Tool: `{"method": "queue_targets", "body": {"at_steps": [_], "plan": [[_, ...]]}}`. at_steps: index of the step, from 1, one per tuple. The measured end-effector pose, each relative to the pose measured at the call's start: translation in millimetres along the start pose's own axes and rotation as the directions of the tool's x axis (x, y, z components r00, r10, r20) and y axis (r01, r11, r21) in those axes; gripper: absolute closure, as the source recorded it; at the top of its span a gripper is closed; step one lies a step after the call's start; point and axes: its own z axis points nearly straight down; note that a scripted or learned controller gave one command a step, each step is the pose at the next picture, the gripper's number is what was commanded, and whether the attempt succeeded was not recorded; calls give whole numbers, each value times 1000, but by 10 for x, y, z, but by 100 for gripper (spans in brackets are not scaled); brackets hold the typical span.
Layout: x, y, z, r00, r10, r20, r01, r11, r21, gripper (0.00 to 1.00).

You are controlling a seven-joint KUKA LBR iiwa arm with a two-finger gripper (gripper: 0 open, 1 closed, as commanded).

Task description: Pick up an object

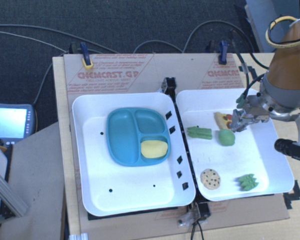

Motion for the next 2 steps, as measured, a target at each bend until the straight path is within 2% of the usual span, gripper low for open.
{"method": "queue_targets", "body": {"at_steps": [2], "plan": [[955, 500, 288, 1000, 0, -1, 0, 1000, 1, 100]]}}
